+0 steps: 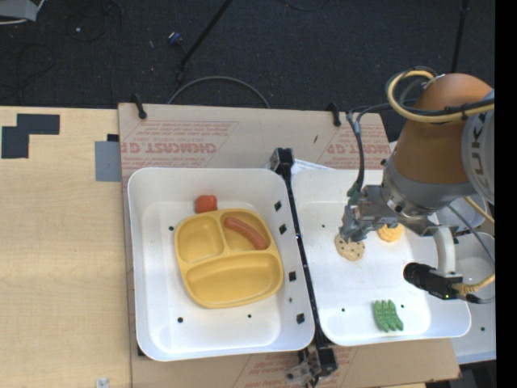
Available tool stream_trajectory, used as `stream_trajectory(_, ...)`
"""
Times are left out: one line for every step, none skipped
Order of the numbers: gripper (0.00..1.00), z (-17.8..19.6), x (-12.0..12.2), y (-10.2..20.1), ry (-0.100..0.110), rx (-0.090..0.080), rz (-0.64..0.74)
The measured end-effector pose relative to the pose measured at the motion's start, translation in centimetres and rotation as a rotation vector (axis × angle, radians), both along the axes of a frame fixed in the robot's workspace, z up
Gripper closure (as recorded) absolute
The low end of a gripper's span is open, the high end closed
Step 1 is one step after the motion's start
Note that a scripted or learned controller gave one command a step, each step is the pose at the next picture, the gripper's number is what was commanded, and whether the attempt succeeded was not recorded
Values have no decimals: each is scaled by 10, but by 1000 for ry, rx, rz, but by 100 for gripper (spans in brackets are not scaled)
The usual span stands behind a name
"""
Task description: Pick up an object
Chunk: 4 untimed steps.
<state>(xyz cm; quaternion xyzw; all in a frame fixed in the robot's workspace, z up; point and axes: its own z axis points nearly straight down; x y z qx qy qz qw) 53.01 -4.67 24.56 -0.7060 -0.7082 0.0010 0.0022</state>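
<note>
My gripper (353,234) hangs low over the right bin (452,322), directly above a round tan cookie (351,250) that lies on the bin floor at its fingertips. Whether the cookie is between the fingers I cannot make out. An orange-yellow piece (391,234) sits just to the right of the gripper, partly covered by it. A green ridged piece (388,315) lies near the bin's front. In the left bin a yellow divided tray (230,285) holds a sausage (247,231), and a small red tomato (206,204) rests by the tray's far edge.
A black divider (295,249) runs between the two bins. The left bin's white rim (145,257) borders the wooden bench. A black cable fitting (432,280) on the arm overhangs the right bin's right side. Cardboard lies under both bins.
</note>
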Motion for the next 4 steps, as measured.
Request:
stream_trajectory(100,-12,1,44,0,0,0)
stream_trajectory(100,-24,-3,99,2,0,1)
stream_trajectory(100,-31,6,152,0,0,3)
stream_trajectory(0,-31,6,149,0,-2,-2)
